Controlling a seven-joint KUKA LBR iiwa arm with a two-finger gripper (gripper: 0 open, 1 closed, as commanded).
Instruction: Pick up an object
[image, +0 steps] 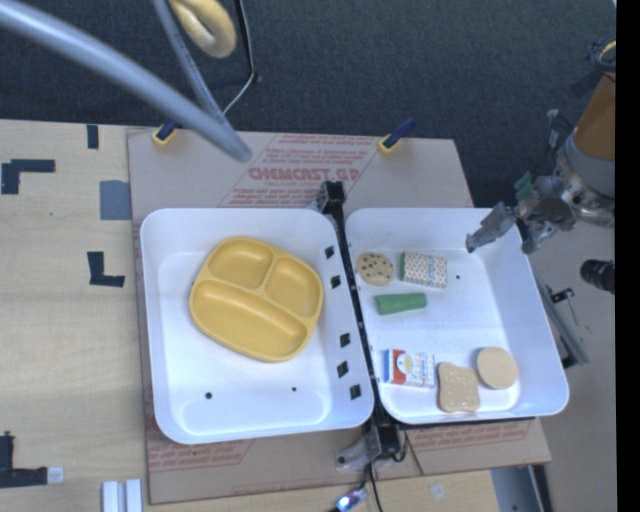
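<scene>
The gripper (497, 228) is seen raised over the upper right rim of the right bin (535, 310), its two fingers parted with nothing between them; the approach step is judged to be in hand, no object yet engaged. Candidate objects are found on the bin floor: a patterned packet (424, 268) and round cookie (374, 266) nearest, a green block (401, 302) just below them, and a small carton (406, 367), toast slice (459, 388) and round biscuit (496, 367) along the near edge. A leftward descent centred over one item is called for next.
</scene>
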